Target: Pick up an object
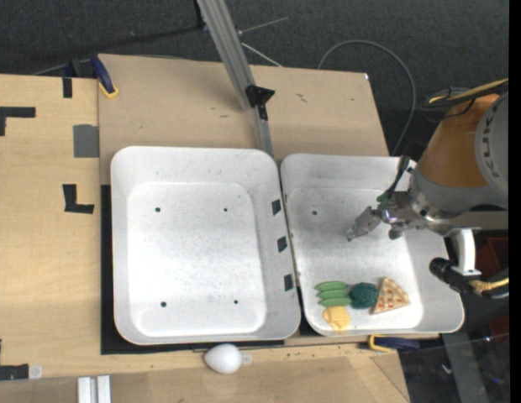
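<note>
the tool (375, 224) hangs over the middle of the right bin (328, 183), reaching in from the right. its fingers (358, 227) look spread apart with nothing between them; released, as far as can be judged.

the pickable things sit in a tight cluster at the near edge of that bin: a green pod toy (332, 290), a dark teal lump (362, 293), a yellow piece (336, 316) and a pizza slice toy (389, 296). all lie toward the near rim from the tool, well apart from it. the pizza slice is closest in line below the tool; the pod's long axis runs left to right.

judgement: no grasp has been made yet. the coming move needs travel toward the near rim, then a descent.

a white egg shape (223, 358) rests on the surface outside the left bin (126, 225).
</note>
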Robot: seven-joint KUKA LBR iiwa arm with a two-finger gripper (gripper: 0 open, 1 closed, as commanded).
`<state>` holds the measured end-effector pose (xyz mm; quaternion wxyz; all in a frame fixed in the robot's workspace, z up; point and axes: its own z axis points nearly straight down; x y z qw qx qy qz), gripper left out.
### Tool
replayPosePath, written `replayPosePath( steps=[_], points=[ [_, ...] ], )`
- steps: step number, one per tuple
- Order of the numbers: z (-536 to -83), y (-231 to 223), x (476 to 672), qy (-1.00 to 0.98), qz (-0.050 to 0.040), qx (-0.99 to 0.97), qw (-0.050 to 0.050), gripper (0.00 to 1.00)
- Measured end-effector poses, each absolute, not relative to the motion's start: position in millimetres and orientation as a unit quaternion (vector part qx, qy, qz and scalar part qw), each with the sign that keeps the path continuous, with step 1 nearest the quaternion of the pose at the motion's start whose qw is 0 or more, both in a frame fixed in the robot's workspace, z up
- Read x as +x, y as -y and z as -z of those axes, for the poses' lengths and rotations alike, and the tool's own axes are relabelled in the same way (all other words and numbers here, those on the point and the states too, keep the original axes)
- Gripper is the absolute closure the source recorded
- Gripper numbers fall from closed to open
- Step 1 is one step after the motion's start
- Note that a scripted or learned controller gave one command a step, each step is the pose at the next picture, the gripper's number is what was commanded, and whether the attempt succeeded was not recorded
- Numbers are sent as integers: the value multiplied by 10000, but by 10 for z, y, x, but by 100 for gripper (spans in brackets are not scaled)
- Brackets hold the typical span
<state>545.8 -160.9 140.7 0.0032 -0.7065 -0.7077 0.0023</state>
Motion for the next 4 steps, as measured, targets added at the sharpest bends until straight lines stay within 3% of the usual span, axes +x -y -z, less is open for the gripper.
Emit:
replayPosePath(
  steps=[1,2,4],
  points=[
    [-881,1604,5454,7076,-12,-7066,3,0],
    [-1000,1594,5458,7078,-4,-7064,8,100],
    [-1972,1561,5614,7078,11,-7064,-21,100]
  ],
)
